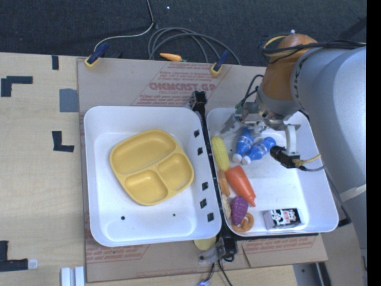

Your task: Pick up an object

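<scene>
My gripper (245,123) hangs low over the far end of the right bin (315,183), just above two blue bottles (250,147) that lie side by side. A yellow corn cob (220,152) lies to the left of the bottles along the bin's left wall. In front of it lie an orange carrot (241,184), a purple bunch of grapes (238,208) and a brown ring-shaped piece (245,221). A small black and white box (281,217) sits in the near right corner. Nothing shows between the gripper and the bottles.
The left bin (98,183) holds a yellow divided plate (152,165). A black divider with clips (203,159) runs between the bins. The grey arm (333,100) covers the right bin's far right side. Cables (178,40) lie behind the bins.
</scene>
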Controlling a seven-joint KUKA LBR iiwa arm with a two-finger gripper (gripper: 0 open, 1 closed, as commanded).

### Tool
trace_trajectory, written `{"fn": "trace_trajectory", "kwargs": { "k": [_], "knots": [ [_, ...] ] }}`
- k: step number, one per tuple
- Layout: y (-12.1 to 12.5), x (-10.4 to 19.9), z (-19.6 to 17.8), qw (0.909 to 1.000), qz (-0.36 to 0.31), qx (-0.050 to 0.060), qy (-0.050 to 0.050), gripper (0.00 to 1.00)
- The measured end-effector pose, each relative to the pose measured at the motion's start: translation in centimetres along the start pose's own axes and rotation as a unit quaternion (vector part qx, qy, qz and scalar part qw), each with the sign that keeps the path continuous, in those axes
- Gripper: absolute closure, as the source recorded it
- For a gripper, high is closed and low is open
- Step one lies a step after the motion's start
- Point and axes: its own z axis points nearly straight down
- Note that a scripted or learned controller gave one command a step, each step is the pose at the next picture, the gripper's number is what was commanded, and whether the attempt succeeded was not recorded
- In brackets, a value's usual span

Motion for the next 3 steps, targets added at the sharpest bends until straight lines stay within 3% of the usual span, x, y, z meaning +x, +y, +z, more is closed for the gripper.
{"fn": "trace_trajectory", "kwargs": {
  "k": [1,2,3],
  "knots": [
    [-0.8,-0.6,0.0,1.0,-0.001,-0.005,0.002,0.0],
    [0.9,-1.4,-0.1,1.0,0.001,0.0,0.0,0.0],
    [1.0,-0.6,-0.1,1.0,0.0,0.0,0.0,0.0]
  ]
}}
